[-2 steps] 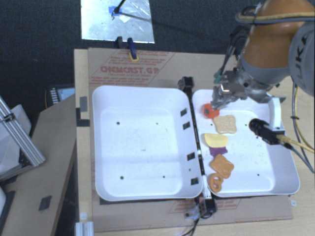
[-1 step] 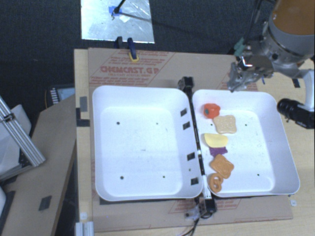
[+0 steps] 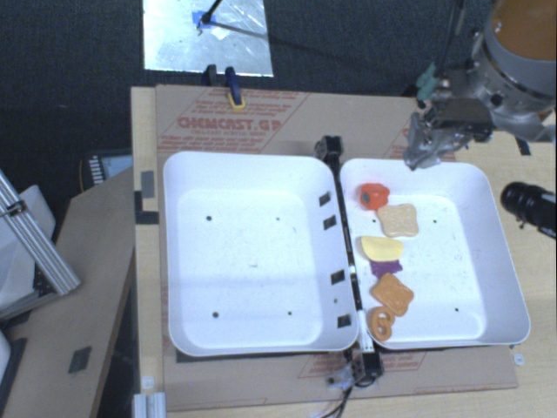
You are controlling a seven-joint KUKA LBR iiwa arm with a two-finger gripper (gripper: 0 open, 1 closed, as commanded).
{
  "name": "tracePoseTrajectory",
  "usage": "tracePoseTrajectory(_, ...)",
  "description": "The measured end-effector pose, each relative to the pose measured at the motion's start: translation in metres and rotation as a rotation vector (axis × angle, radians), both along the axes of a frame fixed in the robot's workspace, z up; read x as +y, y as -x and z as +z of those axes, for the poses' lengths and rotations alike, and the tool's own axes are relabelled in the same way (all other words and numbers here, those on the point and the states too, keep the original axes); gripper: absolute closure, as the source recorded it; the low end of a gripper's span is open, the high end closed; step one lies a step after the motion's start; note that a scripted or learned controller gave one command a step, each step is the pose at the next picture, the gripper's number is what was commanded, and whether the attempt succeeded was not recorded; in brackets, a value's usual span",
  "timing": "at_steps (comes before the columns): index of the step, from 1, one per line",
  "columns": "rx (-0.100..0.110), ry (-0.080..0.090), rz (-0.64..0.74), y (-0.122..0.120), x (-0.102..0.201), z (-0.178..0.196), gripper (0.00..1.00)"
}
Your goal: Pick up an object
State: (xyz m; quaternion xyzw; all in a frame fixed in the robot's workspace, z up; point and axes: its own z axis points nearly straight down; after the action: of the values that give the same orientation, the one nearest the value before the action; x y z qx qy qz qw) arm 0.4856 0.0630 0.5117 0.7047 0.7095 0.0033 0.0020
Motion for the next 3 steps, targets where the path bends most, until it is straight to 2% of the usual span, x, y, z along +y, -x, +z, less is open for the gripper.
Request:
tracePoseTrajectory(1, 0.020, 0.004, -0.002, 0.000, 0.045, -0.186, 1.00)
tracePoseTrajectory(2, -0.007, -0.003, 0.001, -0.004, 0.071, -0.051, 1.00)
tracePoseTrajectory(3, -0.002, -0.003, 0.002, -0.001, 0.115, 0.017, 1.00)
